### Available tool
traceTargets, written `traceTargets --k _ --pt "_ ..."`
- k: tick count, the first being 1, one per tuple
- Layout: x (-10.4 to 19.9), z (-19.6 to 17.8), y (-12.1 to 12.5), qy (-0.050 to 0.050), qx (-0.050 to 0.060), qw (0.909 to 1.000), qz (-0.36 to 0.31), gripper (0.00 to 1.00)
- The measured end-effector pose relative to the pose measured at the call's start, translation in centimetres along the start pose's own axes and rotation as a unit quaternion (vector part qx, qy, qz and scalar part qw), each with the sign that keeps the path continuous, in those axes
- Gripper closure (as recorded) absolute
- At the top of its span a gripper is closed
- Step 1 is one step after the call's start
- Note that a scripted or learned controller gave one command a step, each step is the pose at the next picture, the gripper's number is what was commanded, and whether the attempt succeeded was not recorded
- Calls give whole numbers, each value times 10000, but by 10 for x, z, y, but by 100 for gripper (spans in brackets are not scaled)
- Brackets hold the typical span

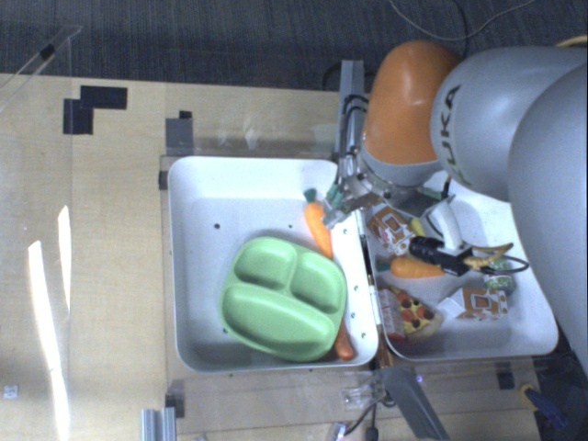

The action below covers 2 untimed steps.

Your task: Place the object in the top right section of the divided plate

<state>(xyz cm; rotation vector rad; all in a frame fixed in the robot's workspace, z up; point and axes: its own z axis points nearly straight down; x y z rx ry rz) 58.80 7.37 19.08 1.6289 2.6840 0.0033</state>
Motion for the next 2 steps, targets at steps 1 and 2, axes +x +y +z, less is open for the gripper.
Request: traceTargets --k 1,2 --pt "-39 9 -75 3 9 9969 -792 100" --pt "8 9 -68 8 11 9895 -1445 100"
